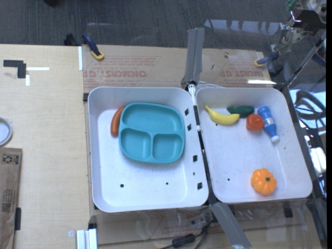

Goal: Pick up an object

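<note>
The right bin (290, 191) holds several toys. A yellow banana (223, 116) lies at the back, touching a dark green piece (241, 109). Beside them sit a red-orange ball-like fruit (254, 122) and a blue bottle with a white cap (268, 122), close together. An orange pumpkin (263, 182) sits alone near the front right. In the left bin (104, 185) a teal divided plate (152, 133) lies flat, with an orange-red sausage-shaped toy (115, 121) against its left rim.
A grey divider post (195, 56) stands behind the seam between the bins. Blue clamps (93, 49) (265, 60) grip the cardboard at the back. Dark equipment with cables (306, 14) fills the top right corner.
</note>
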Motion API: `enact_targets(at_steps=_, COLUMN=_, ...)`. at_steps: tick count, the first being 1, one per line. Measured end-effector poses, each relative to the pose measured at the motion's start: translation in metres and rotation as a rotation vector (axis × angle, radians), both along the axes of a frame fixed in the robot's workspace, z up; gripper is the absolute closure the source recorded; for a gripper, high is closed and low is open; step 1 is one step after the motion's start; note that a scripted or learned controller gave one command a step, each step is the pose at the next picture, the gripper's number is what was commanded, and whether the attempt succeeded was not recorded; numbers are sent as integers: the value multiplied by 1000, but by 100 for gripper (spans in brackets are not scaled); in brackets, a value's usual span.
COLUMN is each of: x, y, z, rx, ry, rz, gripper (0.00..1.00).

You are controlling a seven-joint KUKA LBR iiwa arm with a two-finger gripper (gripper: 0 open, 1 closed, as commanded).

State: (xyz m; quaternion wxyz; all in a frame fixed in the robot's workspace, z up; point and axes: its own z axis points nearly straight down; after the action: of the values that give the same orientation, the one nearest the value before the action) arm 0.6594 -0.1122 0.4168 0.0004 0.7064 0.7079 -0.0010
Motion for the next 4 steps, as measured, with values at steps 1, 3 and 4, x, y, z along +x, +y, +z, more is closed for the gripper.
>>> enact_targets(at_steps=1, x=-22, y=-35, z=-144, rx=1, ry=3, rz=-4, gripper=100)
enact_targets(at_steps=3, x=0, y=5, z=-130, rx=1, ry=2, rz=0, gripper=100)
enact_targets(at_steps=4, x=-2, y=-39, z=-17, rx=0, ry=0, rz=-4, gripper=100)
